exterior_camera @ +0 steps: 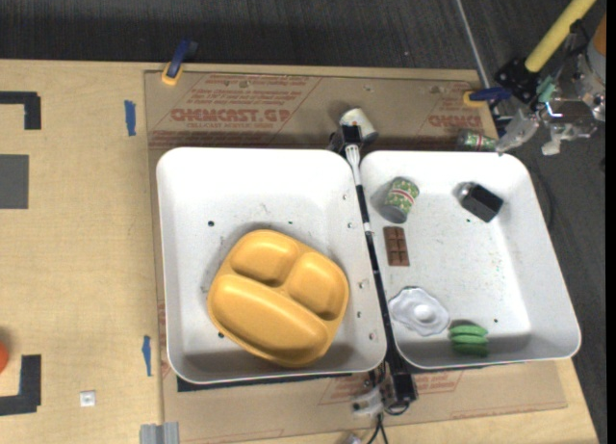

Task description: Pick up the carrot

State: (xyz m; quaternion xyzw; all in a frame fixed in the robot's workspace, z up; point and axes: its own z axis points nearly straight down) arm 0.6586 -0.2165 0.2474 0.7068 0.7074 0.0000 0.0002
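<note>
My gripper (531,140) hangs past the far right corner of the right bin (539,269), over the bench edge and outside both bins. Its two fingers stand apart with nothing between them. A small orange shape (3,356) sits at the far left edge of the view, on the bench well outside the bins; it is cut off and I cannot tell what it is. No item lying in the bins is orange.
The left bin (192,201) holds a large yellow bread-shaped lump (279,296). In the right bin lie a green-labelled can (401,197), a black block (480,201), a brown bar (396,246), a clear-white piece (420,310) and a green item (469,336).
</note>
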